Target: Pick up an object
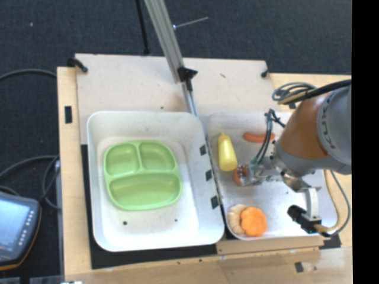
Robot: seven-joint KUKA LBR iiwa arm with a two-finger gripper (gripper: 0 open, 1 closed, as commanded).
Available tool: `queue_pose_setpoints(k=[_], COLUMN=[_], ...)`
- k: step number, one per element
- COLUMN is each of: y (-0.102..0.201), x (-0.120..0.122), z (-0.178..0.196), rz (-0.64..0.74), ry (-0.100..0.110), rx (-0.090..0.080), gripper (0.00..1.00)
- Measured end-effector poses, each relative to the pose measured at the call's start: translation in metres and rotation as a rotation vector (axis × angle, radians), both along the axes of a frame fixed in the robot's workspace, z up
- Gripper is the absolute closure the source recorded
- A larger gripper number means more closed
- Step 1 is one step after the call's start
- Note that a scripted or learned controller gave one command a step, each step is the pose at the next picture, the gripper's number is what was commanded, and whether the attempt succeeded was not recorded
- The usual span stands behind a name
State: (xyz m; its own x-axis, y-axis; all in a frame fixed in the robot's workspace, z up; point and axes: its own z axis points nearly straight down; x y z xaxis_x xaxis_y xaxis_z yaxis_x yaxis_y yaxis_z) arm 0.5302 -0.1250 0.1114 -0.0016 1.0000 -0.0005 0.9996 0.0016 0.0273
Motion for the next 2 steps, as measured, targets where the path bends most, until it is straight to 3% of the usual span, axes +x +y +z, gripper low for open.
queue_pose_setpoints(k=[1, 2], y=[-0.068, 0.020], x=[0.012, 0.009], z=[0.000, 0.010], rz=[-0.002, 0.007], ry=[0.000, 0.025], rx=[-0.006, 0.004], gripper=[1.00, 1.00])
